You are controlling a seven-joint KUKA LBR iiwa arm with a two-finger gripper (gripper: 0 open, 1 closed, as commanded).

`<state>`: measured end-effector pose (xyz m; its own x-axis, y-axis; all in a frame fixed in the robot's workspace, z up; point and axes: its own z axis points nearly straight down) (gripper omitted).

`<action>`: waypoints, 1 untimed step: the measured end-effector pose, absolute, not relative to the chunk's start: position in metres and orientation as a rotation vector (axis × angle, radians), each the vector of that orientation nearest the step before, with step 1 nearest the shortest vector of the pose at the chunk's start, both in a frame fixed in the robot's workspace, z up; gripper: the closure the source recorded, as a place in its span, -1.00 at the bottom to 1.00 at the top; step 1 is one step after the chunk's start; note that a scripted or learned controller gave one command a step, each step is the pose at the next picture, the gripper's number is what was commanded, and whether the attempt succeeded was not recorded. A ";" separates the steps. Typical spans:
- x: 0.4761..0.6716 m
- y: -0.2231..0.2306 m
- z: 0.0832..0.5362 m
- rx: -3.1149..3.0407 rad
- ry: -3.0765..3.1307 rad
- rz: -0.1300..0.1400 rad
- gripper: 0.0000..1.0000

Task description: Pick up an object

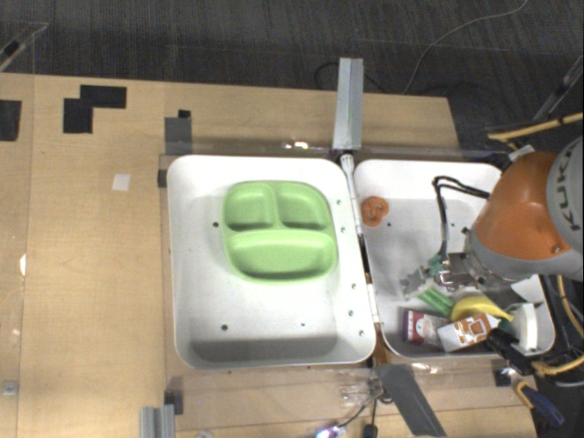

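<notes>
My gripper [431, 278] reaches down into the right bin [401, 185], under the arm's orange band [522, 215]. It sits just above a cluster of objects at the bin's near side: a green item [434, 300], a yellow banana [481, 310], a dark red packet [419, 326] and a white and brown carton [464, 335]. The gripper's tip is among these things, close to the green item, and the arm hides part of the pile. A small orange round object [374, 210] lies alone near the bin's far left corner.
The left bin [196, 272] bears a green divided plate [277, 229]. A white cup-like item [534, 328] lies at the right bin's near right corner. A metal divider post [349, 103] stands behind the bins. Black cables [444, 210] hang beside the wrist.
</notes>
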<state>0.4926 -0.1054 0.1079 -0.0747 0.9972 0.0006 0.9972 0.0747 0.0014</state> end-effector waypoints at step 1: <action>0.491 -0.113 0.092 2.067 2.356 0.015 -1.00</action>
<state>0.4909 -0.1131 0.0918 -0.1300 0.9915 0.0010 0.9914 0.1300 0.0116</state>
